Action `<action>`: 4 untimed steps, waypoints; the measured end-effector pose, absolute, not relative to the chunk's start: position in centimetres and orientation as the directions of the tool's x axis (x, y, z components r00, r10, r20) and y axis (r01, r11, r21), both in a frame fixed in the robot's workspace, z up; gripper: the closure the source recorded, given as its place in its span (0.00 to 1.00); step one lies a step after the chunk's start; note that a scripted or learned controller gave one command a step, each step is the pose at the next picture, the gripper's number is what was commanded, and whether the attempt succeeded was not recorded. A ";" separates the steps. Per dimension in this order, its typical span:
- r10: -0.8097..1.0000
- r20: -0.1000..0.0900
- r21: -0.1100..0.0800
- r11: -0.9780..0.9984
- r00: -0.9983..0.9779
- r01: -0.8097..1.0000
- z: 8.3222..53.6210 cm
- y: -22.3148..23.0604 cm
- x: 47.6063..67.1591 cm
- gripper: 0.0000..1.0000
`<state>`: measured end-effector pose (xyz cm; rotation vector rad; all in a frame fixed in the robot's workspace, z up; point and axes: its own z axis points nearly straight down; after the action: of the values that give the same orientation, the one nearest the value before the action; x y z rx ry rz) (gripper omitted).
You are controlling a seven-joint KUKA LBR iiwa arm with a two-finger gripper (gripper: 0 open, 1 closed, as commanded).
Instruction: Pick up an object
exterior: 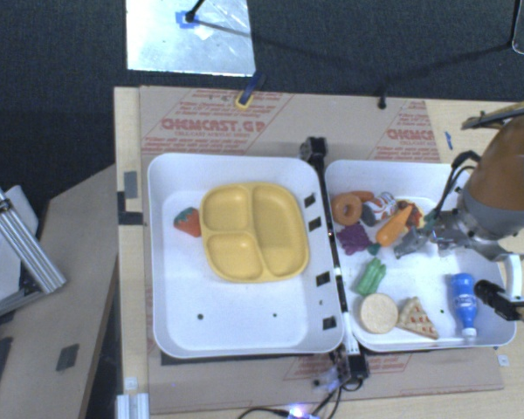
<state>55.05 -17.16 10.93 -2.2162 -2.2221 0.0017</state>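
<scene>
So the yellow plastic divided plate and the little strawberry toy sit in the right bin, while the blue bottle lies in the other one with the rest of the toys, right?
Not quite. The camera view shows the yellow plastic divided plate and the little strawberry toy in the left white bin, not the right. The blue bottle does lie in the other bin with the rest of the toys.

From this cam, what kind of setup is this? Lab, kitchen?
Likely a robot lab pick-test bench: two white bins on cardboard, toy food like a carrot and pizza slice, and a yellow divided plate.
</scene>
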 end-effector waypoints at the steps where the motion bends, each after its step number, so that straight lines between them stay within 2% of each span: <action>1: 1.000 0.001 -0.001 0.001 -0.001 1.000 8.3 -17.1 55.1 0.00; 2: 1.000 -0.001 0.003 0.001 -0.001 1.000 9.5 -17.2 55.2 1.00; 4: 1.000 -0.002 0.007 0.003 -0.003 1.000 21.7 -17.8 54.2 1.00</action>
<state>54.22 -17.80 21.70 -2.2225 -2.2294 -0.0048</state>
